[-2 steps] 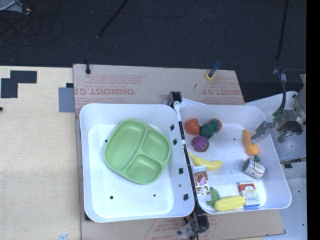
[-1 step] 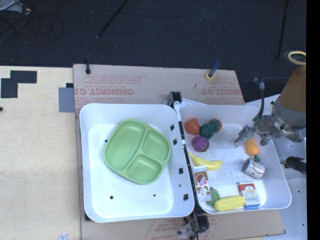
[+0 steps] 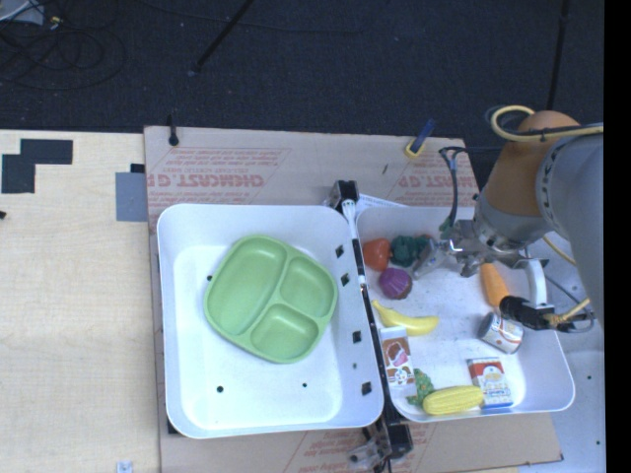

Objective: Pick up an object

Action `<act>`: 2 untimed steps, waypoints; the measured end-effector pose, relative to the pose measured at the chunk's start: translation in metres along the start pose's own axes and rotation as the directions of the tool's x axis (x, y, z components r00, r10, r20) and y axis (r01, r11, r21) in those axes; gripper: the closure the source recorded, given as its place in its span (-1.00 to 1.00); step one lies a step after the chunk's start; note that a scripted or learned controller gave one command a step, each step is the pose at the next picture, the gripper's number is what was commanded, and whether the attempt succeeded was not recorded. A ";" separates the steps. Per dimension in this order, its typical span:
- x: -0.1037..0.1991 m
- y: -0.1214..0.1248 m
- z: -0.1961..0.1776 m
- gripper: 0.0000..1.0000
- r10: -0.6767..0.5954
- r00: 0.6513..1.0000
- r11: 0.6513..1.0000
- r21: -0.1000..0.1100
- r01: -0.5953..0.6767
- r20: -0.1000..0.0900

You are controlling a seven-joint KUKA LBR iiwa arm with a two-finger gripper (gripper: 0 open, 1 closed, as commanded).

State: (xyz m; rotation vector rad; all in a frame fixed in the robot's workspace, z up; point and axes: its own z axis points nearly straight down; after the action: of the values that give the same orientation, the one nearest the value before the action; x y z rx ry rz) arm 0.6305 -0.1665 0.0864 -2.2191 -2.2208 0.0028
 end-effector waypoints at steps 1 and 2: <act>-0.047 -0.049 -0.029 -1.00 0.000 1.000 1.000 -0.001 0.000 -0.002; -0.047 -0.048 -0.011 -1.00 -0.003 1.000 1.000 -0.021 0.003 0.005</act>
State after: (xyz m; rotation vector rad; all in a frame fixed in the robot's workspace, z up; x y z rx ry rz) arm 0.5822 -0.2136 0.0980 -2.2291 -2.2377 -0.0151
